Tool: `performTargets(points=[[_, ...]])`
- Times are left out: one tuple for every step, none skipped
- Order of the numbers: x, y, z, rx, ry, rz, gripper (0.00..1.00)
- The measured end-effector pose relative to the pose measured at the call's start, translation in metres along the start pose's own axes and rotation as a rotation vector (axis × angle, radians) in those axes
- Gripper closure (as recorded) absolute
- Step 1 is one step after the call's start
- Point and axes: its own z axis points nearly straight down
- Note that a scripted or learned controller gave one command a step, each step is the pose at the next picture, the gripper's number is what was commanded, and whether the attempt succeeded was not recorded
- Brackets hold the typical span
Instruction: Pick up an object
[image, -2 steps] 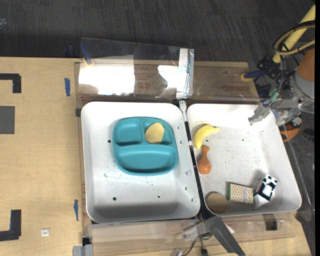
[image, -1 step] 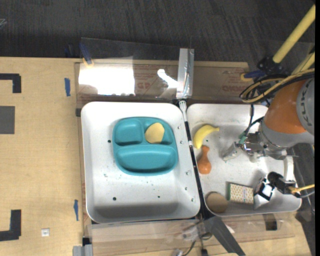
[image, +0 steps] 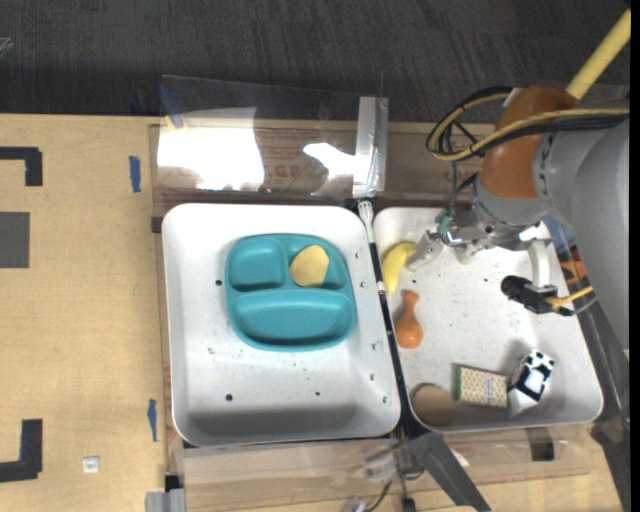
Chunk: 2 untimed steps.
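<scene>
Nearest you, along the front wall of the right bin (image: 470, 320), three things sit in a row: a brown disc (image: 433, 403) in the left corner, a small tan and green box (image: 481, 386) just beside it, and a black-and-white block (image: 533, 376) touching the box's right end. Farther back, near the bin's left wall, an orange pear-shaped piece (image: 409, 325) lies with its narrow end pointing away from you. Just beyond it lies a banana (image: 396, 266), close against the same wall and curving toward the far left corner. Your gripper (image: 436, 245) is low over that far left part of the right bin, just right of the banana's upper end and pointing toward it. You cannot tell whether it touches the fruit, or whether it is spread or pressed together, and nothing can be seen held in it. Next door, the left bin (image: 290, 390) holds a teal divided plate (image: 290, 315), with a yellow lump (image: 309, 266) in its far right compartment. Behind both bins a clear sheet (image: 260, 160) catches bright glare. The grey arm (image: 590, 190), with its orange band (image: 515, 160), comes in from the far right. The tan bench (image: 70, 330) stretches off to the left.
</scene>
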Motion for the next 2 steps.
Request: performTargets(points=[[0.0, 0.0, 0.0, 0.0, 0.0, 0.0, 0.0], [0.0, 0.003, -0.014, -0.008, -0.004, -0.002, 1.0]])
